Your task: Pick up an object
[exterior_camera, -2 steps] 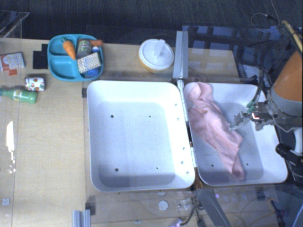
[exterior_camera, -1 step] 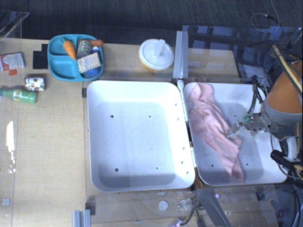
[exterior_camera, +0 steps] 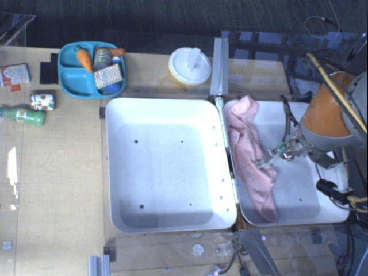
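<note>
A pink cloth (exterior_camera: 251, 157) lies crumpled lengthwise along the left side of the right white bin (exterior_camera: 299, 203), running from the back wall almost to the front. My gripper (exterior_camera: 275, 154) reaches in from the right and sits low at the cloth's right edge, about halfway along it. The grey wrist with its orange band (exterior_camera: 325, 117) rises behind it. Whether any cloth is caught in the gripper is too small to see.
The left white bin (exterior_camera: 167, 163) adjoins the right one across a metal divider (exterior_camera: 219, 68). Behind the bins stand a blue divided plate (exterior_camera: 91, 69) with toy food and a white lidded cup (exterior_camera: 190, 66). A small can (exterior_camera: 42, 101) and green bottle (exterior_camera: 23, 116) lie far left.
</note>
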Robot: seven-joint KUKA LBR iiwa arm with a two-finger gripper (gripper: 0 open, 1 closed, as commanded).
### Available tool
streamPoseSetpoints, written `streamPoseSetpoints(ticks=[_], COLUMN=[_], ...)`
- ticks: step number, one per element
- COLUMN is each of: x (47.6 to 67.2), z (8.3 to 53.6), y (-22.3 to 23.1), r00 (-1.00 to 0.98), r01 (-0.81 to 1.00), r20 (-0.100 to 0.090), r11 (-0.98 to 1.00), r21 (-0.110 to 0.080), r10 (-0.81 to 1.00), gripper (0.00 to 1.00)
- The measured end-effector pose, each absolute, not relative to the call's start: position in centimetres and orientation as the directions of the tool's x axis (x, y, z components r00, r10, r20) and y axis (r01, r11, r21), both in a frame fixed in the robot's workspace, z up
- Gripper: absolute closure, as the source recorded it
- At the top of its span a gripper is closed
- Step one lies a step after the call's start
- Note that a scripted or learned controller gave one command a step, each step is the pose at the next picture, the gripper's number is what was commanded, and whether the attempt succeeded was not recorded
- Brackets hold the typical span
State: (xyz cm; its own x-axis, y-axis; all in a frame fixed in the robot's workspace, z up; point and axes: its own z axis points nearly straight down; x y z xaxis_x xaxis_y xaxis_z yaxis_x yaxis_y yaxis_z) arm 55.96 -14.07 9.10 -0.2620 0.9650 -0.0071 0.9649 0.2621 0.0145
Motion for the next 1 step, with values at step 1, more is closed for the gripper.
streamPoseSetpoints(ticks=[1], x=[54.31], z=[9.13], y=[-9.88], r00=[-0.329], r01=[0.944], r20=[-0.008], r11=[0.329], r21=[0.016], r10=[0.944], gripper=[0.0])
